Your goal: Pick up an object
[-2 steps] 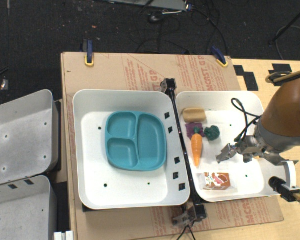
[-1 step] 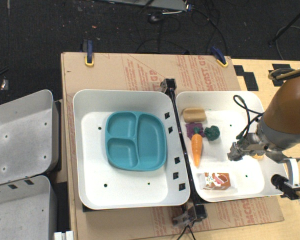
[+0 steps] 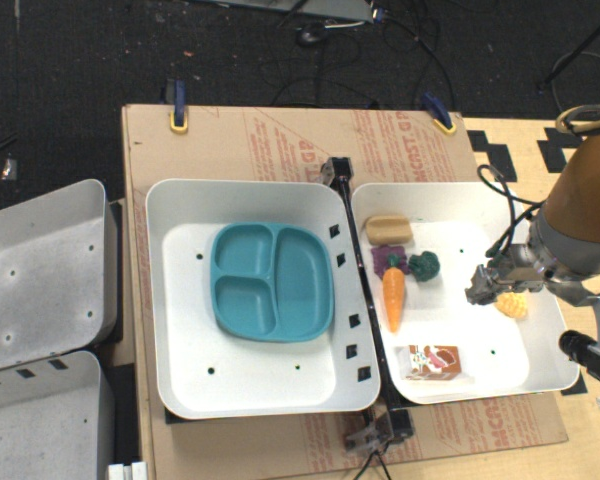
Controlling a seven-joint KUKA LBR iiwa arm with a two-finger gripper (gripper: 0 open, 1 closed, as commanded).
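The right bin (image 3: 540, 376) holds several toy foods. A tan bread roll (image 3: 389, 230) lies at its back left, with a purple piece (image 3: 385, 261) and a dark green broccoli (image 3: 423, 264) just in front of it. An orange carrot (image 3: 393, 298) lies lengthwise along the left wall. A red and white packet (image 3: 434, 361) rests near the front. A yellow corn-like piece (image 3: 513, 305) sits at the right side. My gripper (image 3: 488, 286) hangs low in the bin, right beside the yellow piece on its left.
The left bin (image 3: 180, 368) carries a teal divided plate (image 3: 273, 282). A black divider with clips (image 3: 358, 298) runs between the bins. Two white lids (image 3: 40, 268) lie off the bench at the left. Cables cross the dark floor behind.
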